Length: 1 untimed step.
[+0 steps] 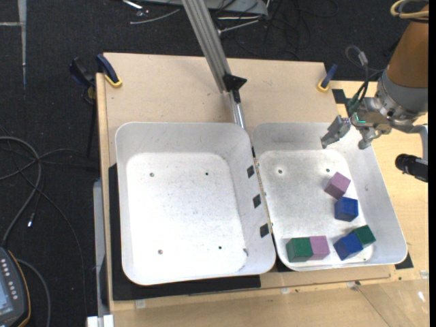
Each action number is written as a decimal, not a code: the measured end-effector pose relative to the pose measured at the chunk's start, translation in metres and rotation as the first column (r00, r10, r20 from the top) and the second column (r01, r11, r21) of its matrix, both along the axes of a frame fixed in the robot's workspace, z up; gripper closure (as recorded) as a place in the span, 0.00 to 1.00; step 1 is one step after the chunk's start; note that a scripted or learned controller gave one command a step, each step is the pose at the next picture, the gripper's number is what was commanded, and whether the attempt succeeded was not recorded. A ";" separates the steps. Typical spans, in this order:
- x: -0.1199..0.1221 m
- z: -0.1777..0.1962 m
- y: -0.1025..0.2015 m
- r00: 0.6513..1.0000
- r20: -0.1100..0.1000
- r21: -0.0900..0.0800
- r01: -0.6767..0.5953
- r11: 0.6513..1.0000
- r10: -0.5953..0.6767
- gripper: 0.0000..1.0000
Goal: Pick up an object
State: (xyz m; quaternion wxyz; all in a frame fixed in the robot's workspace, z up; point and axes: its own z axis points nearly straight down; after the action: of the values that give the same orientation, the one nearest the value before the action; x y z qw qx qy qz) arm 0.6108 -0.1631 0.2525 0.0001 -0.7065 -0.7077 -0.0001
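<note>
- Camera view: a slanted look down on a light wooden bench [177, 87] carrying two shallow white bins side by side.
- The left bin [136, 203] had a speckled white floor.
- The right bin [286, 142] held six small blocks, all gathered in its near right part.
- A purple block [337, 184] lay tilted, with a blue block [346, 208] just beside it on the near side.
- Along the near wall, a dark green block [298, 248] and a second purple block [319, 246] sat touching.
- To their right, a second blue block [348, 244] touched a smaller green block [365, 235].
- The grey arm [409, 73] reached in from the right, its orange band above the wrist.
- The end effector [351, 133] hung over the far right rim of the right bin, well apart from the blocks.
- Its two fingers [334, 131] were spread apart, with nothing between them and nothing touched.
- A grey metal pole [208, 36] slanted across the far side of the bench towards the gap between the bins.
</note>
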 end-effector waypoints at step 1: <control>-0.028 -0.159 -0.055 1.000 -0.007 0.000 0.005 1.000 -0.005 0.00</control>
State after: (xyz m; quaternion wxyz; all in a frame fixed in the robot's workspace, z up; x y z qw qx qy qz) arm 0.5825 -0.2186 0.0932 0.0027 -0.7083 -0.7059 0.0022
